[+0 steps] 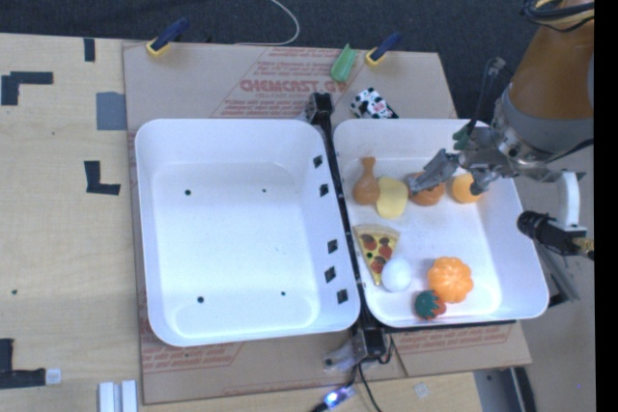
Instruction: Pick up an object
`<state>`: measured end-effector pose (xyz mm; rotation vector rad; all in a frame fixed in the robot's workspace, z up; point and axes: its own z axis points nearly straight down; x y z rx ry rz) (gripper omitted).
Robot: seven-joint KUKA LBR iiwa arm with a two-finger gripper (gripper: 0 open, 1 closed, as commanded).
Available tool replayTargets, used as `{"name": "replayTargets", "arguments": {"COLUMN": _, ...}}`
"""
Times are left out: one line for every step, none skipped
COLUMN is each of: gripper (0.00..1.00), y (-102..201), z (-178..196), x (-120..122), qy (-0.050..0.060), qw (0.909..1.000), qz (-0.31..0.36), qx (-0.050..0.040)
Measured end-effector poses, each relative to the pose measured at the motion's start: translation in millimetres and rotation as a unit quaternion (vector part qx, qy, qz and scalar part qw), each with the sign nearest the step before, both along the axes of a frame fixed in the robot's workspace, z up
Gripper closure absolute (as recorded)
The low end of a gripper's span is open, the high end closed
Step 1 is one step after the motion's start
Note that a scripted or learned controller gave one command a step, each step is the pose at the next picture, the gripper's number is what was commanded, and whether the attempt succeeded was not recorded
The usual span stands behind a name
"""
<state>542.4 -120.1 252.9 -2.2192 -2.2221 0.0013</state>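
The gripper hangs low over the right bin, its fingers spread apart around nothing; beneath them lie two small orange toys, beside a yellow block and a brown pear; nearer the front sit a pizza slice, a white ball and a pumpkin.

There are two white bins: a left bin and a right bin. In the right bin I count eight small things: one brown pear-shaped toy, one pale yellow piece, two small orange pieces, one pizza slice, one white ball, one orange pumpkin and one green and red piece. On the cardboard behind the bins there are two blue and yellow clamps, one green thing and one black and white toy.
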Motion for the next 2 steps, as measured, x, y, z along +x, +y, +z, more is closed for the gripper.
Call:
{"name": "replayTargets", "arguments": {"gripper": 0.0, "y": 13.3, "z": -172.9, "x": -25.0, "qy": 0.006, "qw": 1.0, "qz": 0.0, "qx": 0.0018}}
{"name": "replayTargets", "arguments": {"gripper": 1.0, "y": 12.4, "z": -155.3, "x": -22.2, "qy": 0.002, "qw": 1.0, "qz": 0.0, "qx": 0.001}}
